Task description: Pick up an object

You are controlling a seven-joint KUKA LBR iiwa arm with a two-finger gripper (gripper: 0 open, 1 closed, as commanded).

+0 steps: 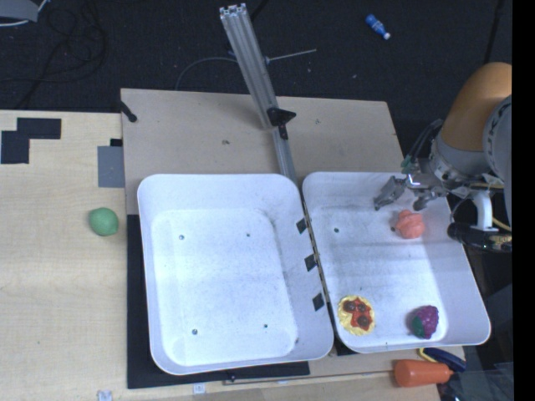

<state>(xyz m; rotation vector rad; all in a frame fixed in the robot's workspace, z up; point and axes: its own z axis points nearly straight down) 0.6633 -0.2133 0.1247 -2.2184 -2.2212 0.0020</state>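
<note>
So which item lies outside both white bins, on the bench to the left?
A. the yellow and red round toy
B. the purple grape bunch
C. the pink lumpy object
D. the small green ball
D: the small green ball rests on the wooden bench left of the left white bin.

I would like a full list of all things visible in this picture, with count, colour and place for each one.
white bins: 2, white, side by side on the bench
pink object: 1, pink-orange, right bin, upper part, just below the gripper
yellow and red object: 1, right bin, lower part
purple object: 1, purple, right bin, lower right corner
green ball: 1, green, on the bench left of the bins
orange object: 1, orange, outside the bins, below the right bin
metal bar: 1, grey, above the bins
blue item: 1, blue, dark floor, top
gripper: 1, grey, over the right bin's upper part
</note>
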